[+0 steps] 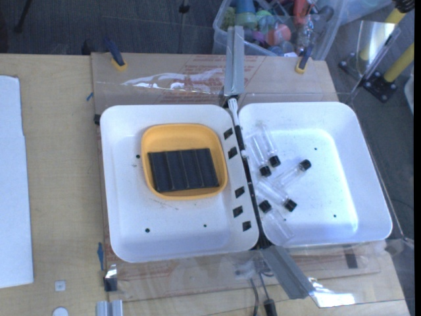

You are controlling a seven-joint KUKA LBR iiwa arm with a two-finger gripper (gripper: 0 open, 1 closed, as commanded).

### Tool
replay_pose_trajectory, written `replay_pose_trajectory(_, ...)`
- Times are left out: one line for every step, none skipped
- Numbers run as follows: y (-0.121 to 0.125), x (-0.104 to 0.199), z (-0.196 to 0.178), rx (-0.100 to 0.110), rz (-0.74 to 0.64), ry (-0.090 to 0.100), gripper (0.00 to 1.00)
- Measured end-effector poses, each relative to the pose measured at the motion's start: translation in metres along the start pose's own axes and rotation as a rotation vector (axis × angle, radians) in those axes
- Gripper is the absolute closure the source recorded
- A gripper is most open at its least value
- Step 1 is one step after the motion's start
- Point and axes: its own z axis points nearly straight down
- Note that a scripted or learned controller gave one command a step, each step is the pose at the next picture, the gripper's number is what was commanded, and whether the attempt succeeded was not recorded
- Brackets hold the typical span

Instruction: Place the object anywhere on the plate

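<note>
A yellow plate (151,139) sits in the left white bin (125,196). On the plate lies a flat black ribbed rectangular object (183,170), covering most of its middle. In the right white bin (335,176) lie several clear vials with black caps (270,160), grouped near the bin's left side.
A clear tub of colourful items (276,12) stands beyond the bins at the top. A metal divider bar (233,71) runs between the bins, with small black clips (238,193) along the seam. A white sheet (13,176) lies at the far left of the bench.
</note>
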Motion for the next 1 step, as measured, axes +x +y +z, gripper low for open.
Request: replay_pose_trajectory(0.0265,-0.0456,0.0003,0.001,-0.149,-0.003,1.00)
